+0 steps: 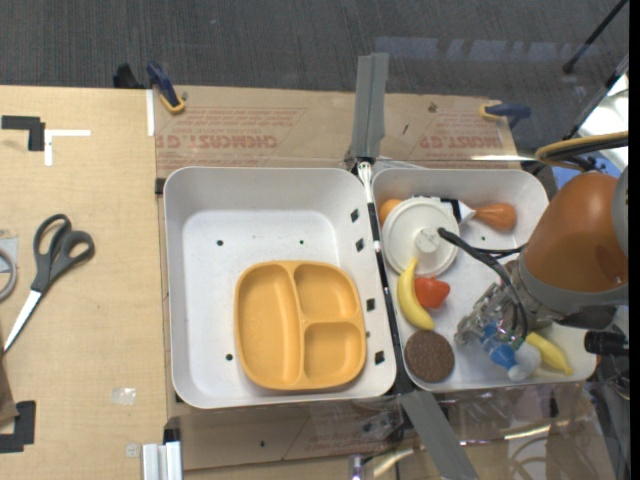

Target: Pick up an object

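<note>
My gripper [488, 320] is low in the right bin [535, 180], near its front right corner, under the orange wrist band. Right beside it, toward the front, lies a blue and white object [507, 356], partly covered by the gripper. A small yellow piece [550, 352] lies just to the right of that. A banana [412, 295] and a red piece [433, 291] lie to the gripper's left. A brown round disc [430, 356] sits at the bin's front left. Whether anything is held is hidden.
A white round lid [420, 233] and two orange pieces [497, 215] [389, 210] occupy the back of the right bin. The left bin [200, 268] holds a yellow divided plate [299, 324]. Scissors [45, 263] lie on the bench at far left.
</note>
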`<move>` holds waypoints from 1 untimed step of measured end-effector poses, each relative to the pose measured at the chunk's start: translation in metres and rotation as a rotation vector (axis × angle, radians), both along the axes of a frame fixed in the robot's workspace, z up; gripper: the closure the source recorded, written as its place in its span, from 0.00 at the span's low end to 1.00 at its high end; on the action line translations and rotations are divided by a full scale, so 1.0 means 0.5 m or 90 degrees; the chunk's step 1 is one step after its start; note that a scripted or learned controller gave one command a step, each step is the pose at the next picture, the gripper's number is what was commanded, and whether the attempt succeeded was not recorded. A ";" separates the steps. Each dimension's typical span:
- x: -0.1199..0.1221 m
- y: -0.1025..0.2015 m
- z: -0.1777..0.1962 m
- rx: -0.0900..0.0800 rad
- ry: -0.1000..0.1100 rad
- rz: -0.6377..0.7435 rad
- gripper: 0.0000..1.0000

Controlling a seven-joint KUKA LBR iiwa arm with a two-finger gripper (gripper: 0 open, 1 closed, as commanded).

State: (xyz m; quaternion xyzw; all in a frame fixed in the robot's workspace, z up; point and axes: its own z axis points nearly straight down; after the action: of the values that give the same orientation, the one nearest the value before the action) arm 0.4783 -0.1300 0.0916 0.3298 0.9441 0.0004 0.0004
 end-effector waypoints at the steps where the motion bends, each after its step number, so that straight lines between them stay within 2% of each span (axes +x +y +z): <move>1: 0.002 0.051 0.315 -0.001 -0.001 -0.118 1.00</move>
State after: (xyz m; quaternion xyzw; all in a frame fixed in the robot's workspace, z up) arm 0.4792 -0.1044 0.2491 0.4158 0.9095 -0.0004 0.0017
